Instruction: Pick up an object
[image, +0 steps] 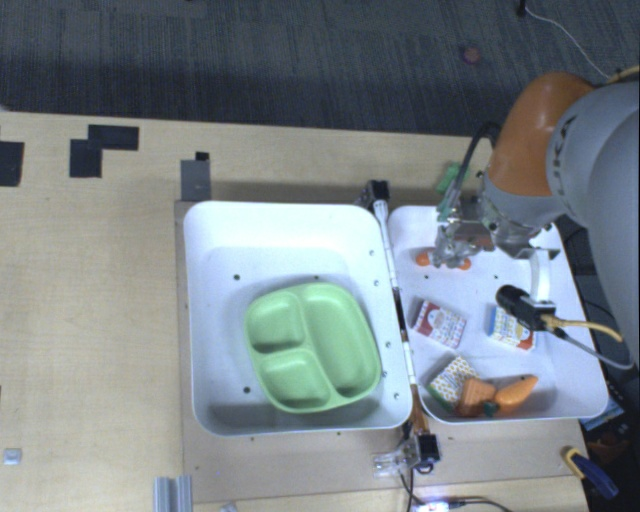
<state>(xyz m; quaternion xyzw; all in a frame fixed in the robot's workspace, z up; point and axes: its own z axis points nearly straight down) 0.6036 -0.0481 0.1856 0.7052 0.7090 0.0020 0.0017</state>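
Camera view: gripper low in right bin, grip state unreadable; small orange piece just beside it could get nudged away.

Green divided plate in left bin; black tape patches on bench.

Pale tan wood is seen on the surface, marked with black patches. Both bins are white. A light green divided plate is shown in the left bin. In the right bin, a red-and-white packet, a blue-and-white packet, an orange carrot-like toy and a yellow patterned packet are seen. The arm is coloured grey with an orange band.
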